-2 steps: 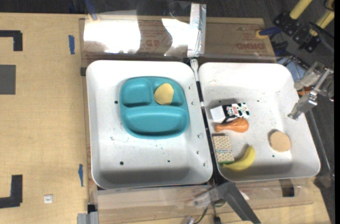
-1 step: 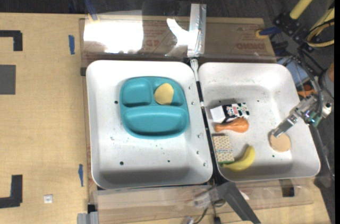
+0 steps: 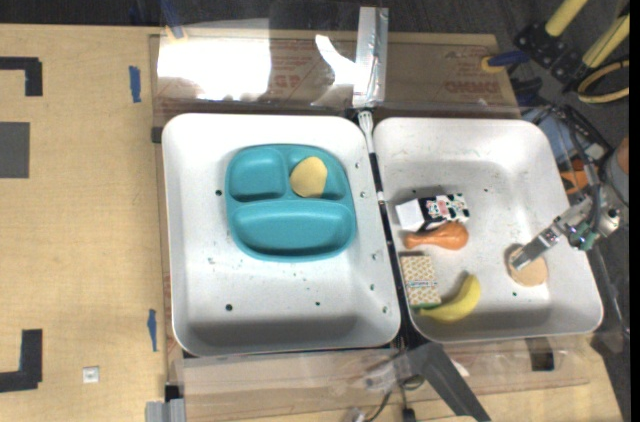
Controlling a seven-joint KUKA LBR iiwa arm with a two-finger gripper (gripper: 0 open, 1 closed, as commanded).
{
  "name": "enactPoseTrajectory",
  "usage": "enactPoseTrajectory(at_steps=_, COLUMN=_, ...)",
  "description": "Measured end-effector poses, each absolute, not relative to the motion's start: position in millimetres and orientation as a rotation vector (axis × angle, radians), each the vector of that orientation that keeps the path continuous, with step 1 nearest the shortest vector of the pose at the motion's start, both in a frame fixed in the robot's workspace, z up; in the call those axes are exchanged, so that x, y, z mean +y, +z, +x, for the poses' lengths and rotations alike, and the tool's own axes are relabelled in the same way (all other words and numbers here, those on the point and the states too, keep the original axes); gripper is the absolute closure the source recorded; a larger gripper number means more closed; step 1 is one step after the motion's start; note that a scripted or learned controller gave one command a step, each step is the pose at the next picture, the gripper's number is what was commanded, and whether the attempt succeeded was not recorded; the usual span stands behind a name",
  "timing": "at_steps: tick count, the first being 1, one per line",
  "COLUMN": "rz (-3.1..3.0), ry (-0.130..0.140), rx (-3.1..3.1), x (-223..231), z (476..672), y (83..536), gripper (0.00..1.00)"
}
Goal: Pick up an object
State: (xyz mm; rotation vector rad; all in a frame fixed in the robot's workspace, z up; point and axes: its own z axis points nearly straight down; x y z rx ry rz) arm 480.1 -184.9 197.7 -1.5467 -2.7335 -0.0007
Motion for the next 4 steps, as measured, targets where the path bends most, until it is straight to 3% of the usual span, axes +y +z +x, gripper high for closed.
enactPoseTrajectory(at_steps=1, rz=-1.793, ry=-0.005, rx=-2.590, x=-135, z=481.8, y=88, gripper=0.00)
enactPoseTrajectory(at_steps=2, rz=-1.649, ry=-0.002, rx=-2.685, x=-136, z=482.0, y=88, gripper=0.00)
enactPoseTrajectory(at_steps=3, rz=-1.217, ry=-0.003, rx=-2.903, x=-70, z=481.0, y=185, gripper=0.00)
enactPoseTrajectory(at_steps=4, rz=-1.915, ry=0.002, rx=-2.491, x=-103, z=538.8, y=99, gripper=0.00)
